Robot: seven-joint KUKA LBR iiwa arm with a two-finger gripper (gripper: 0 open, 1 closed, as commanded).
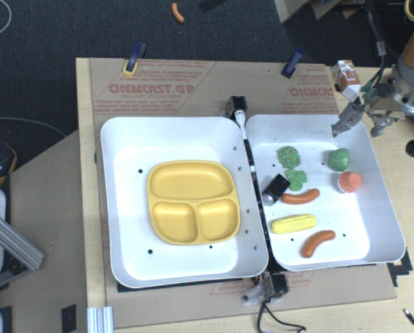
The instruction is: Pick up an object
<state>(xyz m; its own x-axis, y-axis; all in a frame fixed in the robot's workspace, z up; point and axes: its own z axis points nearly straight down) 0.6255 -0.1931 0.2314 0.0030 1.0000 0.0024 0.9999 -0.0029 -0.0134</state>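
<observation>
- White bins side by side on a cardboard-covered bench (pixel 193 75), biggest things in frame. Left bin (pixel 123 207), right bin (pixel 380 214), touching along the centre seam.
- Yellow divided tray (pixel 193 201) sits mid left bin, three compartments, flat.
- Grey arm enters from the right edge at the top; gripper (pixel 363 120) hangs over the right bin's far right corner rim, nothing visible between the fingers. Can't tell whether the claw is wide or narrow at this angle, fingers too blurred.
- Right bin items, all loose on the floor and apart from the gripper:
- Yellow corn cob (pixel 294 223), lying across, lower middle.
- Sausage (pixel 300 197), just above the corn, near-horizontal.
- Second sausage (pixel 318 243), below the corn, tilted, nearest the front wall.
- Black block (pixel 276 187), near the centre seam, touching the left end of the upper sausage.
- Green broccoli piece (pixel 288 156), upper middle.
- Smaller broccoli piece (pixel 297 179), just below it, beside the black block.
- Green round item (pixel 338 159), closest to the gripper, below and slightly left of it.
- Pink-orange round item (pixel 349 182), just below the green one.
- Blue clamps (pixel 133 58) and (pixel 292 64) on the bench's far edge.
- Small orange piece (pixel 177 12) on the dark floor beyond the bench.
</observation>
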